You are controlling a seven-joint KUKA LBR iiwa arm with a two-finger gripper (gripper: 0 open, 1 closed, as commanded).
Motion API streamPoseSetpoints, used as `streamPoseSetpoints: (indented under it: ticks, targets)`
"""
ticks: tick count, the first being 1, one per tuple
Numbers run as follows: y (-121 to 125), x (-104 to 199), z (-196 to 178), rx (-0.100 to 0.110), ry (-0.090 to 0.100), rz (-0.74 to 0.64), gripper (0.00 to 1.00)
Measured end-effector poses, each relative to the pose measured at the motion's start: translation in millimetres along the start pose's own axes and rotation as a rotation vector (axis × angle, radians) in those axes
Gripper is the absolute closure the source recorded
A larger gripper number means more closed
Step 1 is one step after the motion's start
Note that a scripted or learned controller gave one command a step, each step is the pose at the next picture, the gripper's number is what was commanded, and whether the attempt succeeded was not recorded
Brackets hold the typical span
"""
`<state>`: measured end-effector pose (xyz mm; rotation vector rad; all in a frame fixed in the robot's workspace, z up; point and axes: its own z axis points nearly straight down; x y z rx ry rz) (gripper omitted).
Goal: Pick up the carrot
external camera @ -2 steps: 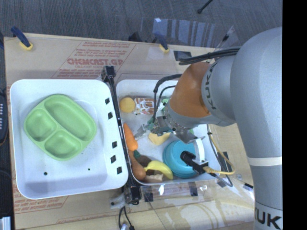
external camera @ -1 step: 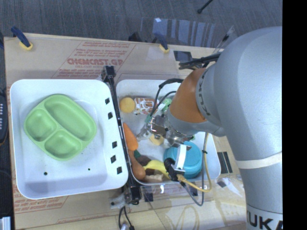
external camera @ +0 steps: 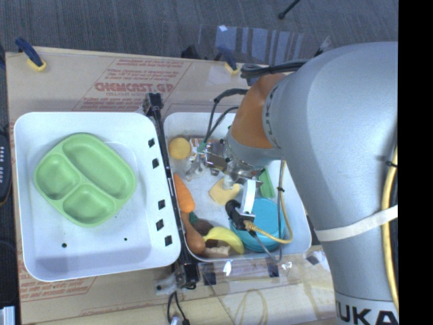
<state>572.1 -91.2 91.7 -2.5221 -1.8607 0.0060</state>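
Orange carrot [external camera: 183, 192] lies lengthwise along the left wall of the right bin [external camera: 298, 217], its lower end near a banana [external camera: 226, 237] and a brown item [external camera: 195, 238]. The gripper [external camera: 211, 158] hangs over the bin's upper middle, beside a yellow round fruit [external camera: 179, 147] and above a pale cheese wedge [external camera: 222, 192]; whether it is open or closed cannot be told. A green divided plate [external camera: 84, 179] sits in the left bin [external camera: 40, 263].
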Motion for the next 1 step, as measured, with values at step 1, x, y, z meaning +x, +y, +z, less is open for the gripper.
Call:
streamPoseSetpoints:
  ticks: [1]
  targets:
    - [-67.0, -25.9, 1.3, 0.004, 0.001, 0.064, 0.00]
